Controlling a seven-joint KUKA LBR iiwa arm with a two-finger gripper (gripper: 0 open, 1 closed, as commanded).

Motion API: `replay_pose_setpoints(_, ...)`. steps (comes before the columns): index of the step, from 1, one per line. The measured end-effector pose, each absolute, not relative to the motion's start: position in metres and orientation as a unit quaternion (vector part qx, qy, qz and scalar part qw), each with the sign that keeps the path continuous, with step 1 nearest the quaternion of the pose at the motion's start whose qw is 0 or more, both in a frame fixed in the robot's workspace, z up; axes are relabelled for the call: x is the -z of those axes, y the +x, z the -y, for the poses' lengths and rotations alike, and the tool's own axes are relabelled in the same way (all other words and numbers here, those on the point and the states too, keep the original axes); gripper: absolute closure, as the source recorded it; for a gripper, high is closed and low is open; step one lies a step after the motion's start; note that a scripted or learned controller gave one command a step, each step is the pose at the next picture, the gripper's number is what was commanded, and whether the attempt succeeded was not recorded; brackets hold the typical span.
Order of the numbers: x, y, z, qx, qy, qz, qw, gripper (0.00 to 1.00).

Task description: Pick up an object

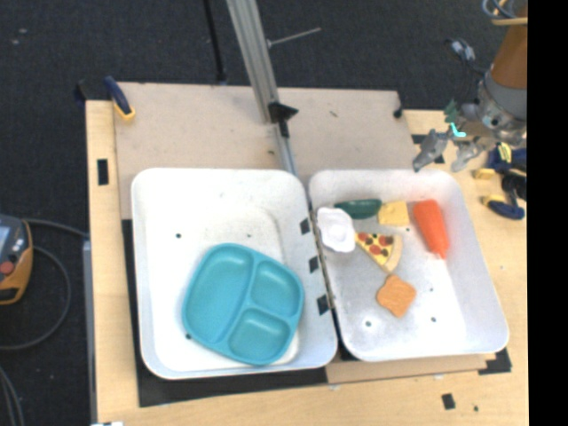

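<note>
On a tan bench point(195, 131) over dark floor, 2 white bins point(222, 193) sit side by side; the gripper point(448, 152) hangs spread apart.

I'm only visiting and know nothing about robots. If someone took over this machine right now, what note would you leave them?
Pincer: open, holding nothing, hovering above the far right corner of the right white bin.
In that bin: orange toy carrot, yellow cheese block, dark green vegetable, white crumpled piece, pizza slice toy, tan toast-like square.
Left white bin: teal divided plastic plate.
Done: nothing picked.
Left: descend, grasp one object, lift.
</note>
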State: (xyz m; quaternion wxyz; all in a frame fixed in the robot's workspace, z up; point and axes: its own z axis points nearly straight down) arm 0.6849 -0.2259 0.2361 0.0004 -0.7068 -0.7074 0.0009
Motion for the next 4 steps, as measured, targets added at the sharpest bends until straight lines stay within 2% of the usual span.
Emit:
replay_pose_setpoints(1, -0.238, 0.686, 0.226, 0.0001, -0.707, 0.708, -0.001, 0.0)
replay_pose_setpoints(3, -0.118, 0.683, 0.215, -0.0013, -0.705, 0.709, 0.001, 0.0)
replay_pose_setpoints(4, -0.102, 0.683, 0.216, -0.0008, -0.705, 0.709, -0.001, 0.0)
